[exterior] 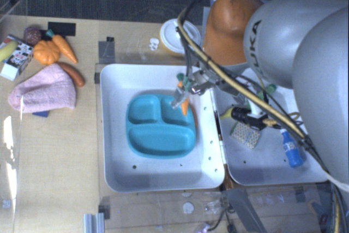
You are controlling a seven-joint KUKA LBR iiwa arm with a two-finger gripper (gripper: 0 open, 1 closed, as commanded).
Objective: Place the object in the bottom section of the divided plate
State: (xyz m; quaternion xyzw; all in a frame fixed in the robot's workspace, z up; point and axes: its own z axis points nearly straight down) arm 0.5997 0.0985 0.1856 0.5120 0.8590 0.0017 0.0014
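Claw pinching orange carrot-like object | hovers over upper-right section of blue divided plate | plate sits in left white bin.

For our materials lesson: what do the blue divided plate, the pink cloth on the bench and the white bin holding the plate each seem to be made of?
Blue divided plate: likely moulded plastic, smooth with soft sheen and rounded ridges.
Pink cloth: soft fabric, perhaps towelling; matte, slumped, fuzzy.
White bin: probably plastic, possibly coated metal; smooth, faintly glossy, rounded corners.
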